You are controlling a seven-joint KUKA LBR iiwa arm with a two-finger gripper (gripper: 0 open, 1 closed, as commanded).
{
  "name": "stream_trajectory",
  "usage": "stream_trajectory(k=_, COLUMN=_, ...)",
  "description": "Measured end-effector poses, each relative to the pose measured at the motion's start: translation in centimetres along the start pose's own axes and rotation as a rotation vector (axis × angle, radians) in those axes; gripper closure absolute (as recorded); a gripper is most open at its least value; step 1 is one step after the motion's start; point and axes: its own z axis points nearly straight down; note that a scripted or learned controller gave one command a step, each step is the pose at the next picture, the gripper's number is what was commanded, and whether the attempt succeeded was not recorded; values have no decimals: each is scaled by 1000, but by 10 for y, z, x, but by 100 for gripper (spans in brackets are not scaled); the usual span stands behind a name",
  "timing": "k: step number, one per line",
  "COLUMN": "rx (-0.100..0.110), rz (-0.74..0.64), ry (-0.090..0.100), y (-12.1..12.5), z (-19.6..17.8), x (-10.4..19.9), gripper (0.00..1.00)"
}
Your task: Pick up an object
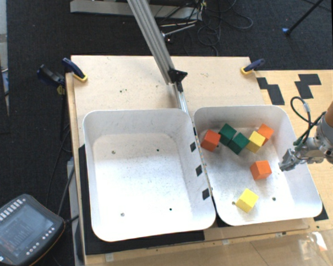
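The hand [286, 162] is hanging over the right bin [301, 179] at its right wall, coming in from the right edge of the view with dark cables looping above it. Its tip is too small and blurred, so I cannot tell how it is set, and nothing is showing in it. Just left of the hand, an orange cube [260, 169] is sitting on the bin floor, near but apart from it. Below and left of the hand, a yellow cube [247, 200] is lying alone. Up and left of the hand, a cluster is crowding together: a yellow block [256, 140] touching an orange block [265, 132] on its upper right, and two green cubes [233, 138] lying side by side just left of the yellow one. Farthest left of the hand in this bin, another orange cube [211, 139] is resting near the wall shared with the left bin [101, 160]. Both bins are sitting side by side on the pale tabletop [131, 81]. Far left of the hand, a grey pendant [22, 232] is lying off the tabletop's corner
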Motion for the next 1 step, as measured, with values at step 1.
stream_trajectory(k=1, rx=0, rz=-1, ry=0, y=2, z=-40, x=0, gripper=100)
